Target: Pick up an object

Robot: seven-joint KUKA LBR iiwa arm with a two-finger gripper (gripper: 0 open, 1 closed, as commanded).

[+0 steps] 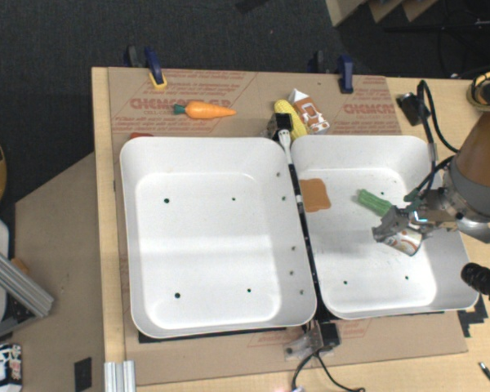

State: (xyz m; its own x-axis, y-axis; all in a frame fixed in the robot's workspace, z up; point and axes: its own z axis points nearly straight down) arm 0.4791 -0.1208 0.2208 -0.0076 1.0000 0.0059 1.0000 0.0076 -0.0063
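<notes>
Okay, nearest thing to the gripper (394, 232) is a small whitish item with an orange patch (407, 243), lying on the floor of the right white plastic bin (367, 142), toward that bin's right half and about mid-depth. It sits right at the gripper tip, touching or almost touching. Too blurred to say whether it is pinched, and I cannot tell whether the jaws are spread or pressed together.

Just up-left of the gripper lies a green elongated plastic piece (374, 202), slanted, with its lower end close to the gripper body. Further left in the same bin, near the wall shared with the other bin, a flat brown square patch (314, 194) lies on the floor, well apart from the gripper.

The grey arm with the orange band (478, 170) comes in from the right edge and is bent down over the right bin's right rim. A black cable (429, 119) loops above it.

The left white plastic bin (204, 243) sits beside the right one, with their rims touching along the middle.

Both bins rest on a brown cardboard sheet with red print (229, 95). On that sheet, behind the left bin, lies an orange toy carrot with a green top (206, 111). Behind the seam between the bins are a yellow corn-like toy (287, 113) and, just beside it, a white and orange packet (312, 118). Two blue clamps (155, 70) (345, 72) grip the sheet's far edge. Dark carpet lies beyond the bench.
</notes>
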